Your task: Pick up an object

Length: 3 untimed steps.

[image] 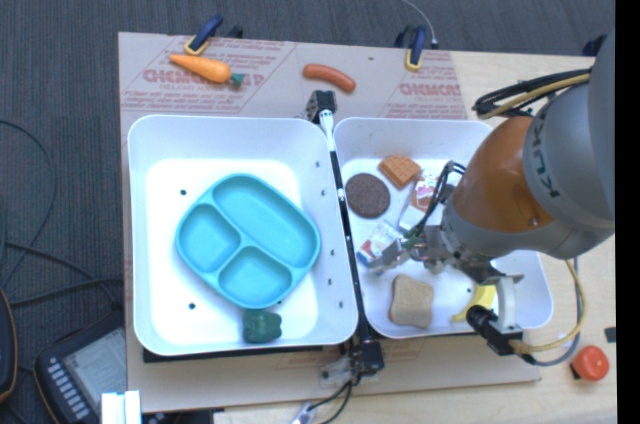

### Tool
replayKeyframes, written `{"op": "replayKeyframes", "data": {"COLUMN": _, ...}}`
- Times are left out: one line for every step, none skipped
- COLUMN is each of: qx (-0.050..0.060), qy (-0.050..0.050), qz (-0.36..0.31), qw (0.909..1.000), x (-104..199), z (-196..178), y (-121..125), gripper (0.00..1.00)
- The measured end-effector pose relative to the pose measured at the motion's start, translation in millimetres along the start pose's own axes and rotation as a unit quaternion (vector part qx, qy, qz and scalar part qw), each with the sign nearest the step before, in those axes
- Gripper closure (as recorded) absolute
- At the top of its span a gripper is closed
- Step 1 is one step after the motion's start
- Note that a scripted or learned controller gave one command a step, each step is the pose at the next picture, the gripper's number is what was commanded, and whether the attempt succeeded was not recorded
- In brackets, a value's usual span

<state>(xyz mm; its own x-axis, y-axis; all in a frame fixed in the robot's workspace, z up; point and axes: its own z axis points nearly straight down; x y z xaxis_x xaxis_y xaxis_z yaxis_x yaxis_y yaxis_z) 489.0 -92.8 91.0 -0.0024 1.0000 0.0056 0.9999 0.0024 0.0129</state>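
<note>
My gripper point(407, 248) is low inside the right bin point(530, 312), under the orange wrist band, and touches or hovers just over a small silvery packet point(377, 243). Whether anything is gripped is hidden by the wrist. Around it lie a round brown patty point(367, 195), an orange waffle piece point(399, 170), a white and red packet point(428, 191), a tan bread slice point(411, 301) and a yellow item point(483, 298) partly under the arm.
The left bin point(150, 212) holds a blue divided plate point(248, 239) and a green toy point(262, 325). On the board behind the bins lie a carrot point(203, 68) and a sausage point(329, 77). A black divider clip point(322, 104) sits between the bins.
</note>
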Motion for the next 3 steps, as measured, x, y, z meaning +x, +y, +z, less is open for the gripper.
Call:
{"op": "replayKeyframes", "data": {"qx": 0.0, "qy": 0.0, "qz": 0.0, "qw": 1.0, "x": 0.3, "z": 0.1, "y": -0.1, "gripper": 0.0}}
{"op": "replayKeyframes", "data": {"qx": 0.0, "qy": 0.001, "qz": -0.001, "qw": 1.0, "x": -5.1, "z": 0.2, "y": 0.2, "gripper": 0.0}}
{"op": "replayKeyframes", "data": {"qx": 0.0, "qy": 0.001, "qz": -0.001, "qw": 1.0, "x": -6.1, "z": 0.2, "y": 0.2, "gripper": 0.0}}
